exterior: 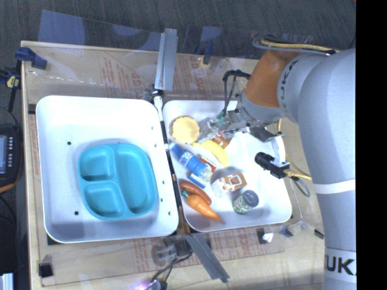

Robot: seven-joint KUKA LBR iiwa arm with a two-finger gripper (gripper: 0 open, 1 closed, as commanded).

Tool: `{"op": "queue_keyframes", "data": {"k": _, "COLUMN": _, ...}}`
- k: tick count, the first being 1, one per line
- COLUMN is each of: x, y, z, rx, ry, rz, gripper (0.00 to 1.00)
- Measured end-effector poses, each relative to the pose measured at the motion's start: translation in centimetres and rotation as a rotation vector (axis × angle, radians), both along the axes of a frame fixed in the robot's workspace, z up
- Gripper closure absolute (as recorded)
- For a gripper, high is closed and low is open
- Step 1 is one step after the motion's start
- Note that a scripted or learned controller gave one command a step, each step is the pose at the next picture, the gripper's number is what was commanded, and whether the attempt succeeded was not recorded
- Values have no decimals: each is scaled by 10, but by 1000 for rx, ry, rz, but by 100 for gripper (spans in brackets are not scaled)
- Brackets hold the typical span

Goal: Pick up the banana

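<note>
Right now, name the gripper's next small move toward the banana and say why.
Probably a short descent onto the banana, then close. The gripper sits at the banana's upper end in the right bin, and nothing shows between its fingers. The blue bottle lies tight against the banana's left, so I would come straight down rather than sweep sideways.

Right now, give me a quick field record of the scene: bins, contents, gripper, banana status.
left bin: holds a blue divided tray
right bin: banana, round yellow item, blue-labelled bottle, carrot, small can, brown-and-white packet
gripper: low over the right bin's far side, at the banana's upper end
banana status: lying in the bin, grasp not confirmed
arm: reaching in from the right
</note>
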State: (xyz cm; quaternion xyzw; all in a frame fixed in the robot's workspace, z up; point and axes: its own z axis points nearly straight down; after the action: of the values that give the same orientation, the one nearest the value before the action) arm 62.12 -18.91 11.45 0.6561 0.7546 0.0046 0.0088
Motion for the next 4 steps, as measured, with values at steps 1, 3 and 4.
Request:
{"op": "queue_keyframes", "data": {"k": 1, "x": -18, "y": 6, "z": -5, "rx": -10, "ry": -19, "rz": 67, "gripper": 0}}
{"op": "queue_keyframes", "data": {"k": 3, "x": -18, "y": 4, "z": 7, "rx": -15, "ry": -20, "rz": 70, "gripper": 0}}
{"op": "queue_keyframes", "data": {"k": 4, "x": -30, "y": 15, "z": -5, "rx": -18, "ry": -16, "rz": 206, "gripper": 0}}
